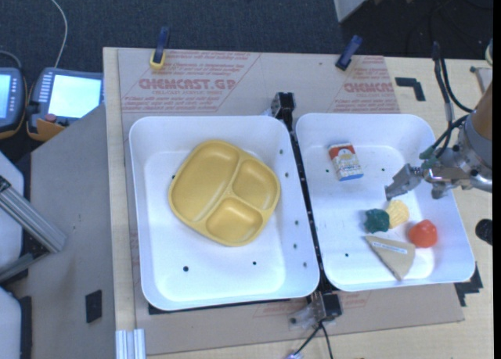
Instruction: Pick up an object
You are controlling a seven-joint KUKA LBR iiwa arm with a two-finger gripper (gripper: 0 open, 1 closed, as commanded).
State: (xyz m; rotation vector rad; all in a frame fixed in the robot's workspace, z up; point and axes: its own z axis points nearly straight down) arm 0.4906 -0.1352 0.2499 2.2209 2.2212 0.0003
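The right bin (376,127) holds several small items. A red and white carton (345,162) lies near its middle. A green broccoli piece (376,220), a yellow corn piece (398,212), a red tomato (423,233) and a tan cheese wedge (394,253) cluster toward the front right. My gripper (407,180) reaches in from the right and hovers just above and behind the corn piece, to the right of the carton. Nothing is visibly held in it.
The left bin (156,193) bears a yellow divided plate (225,191). A black clamp (283,105) sits between the bins at the back, and another clamp (322,306) at the front. Cables hang at the arm's right side (448,115).
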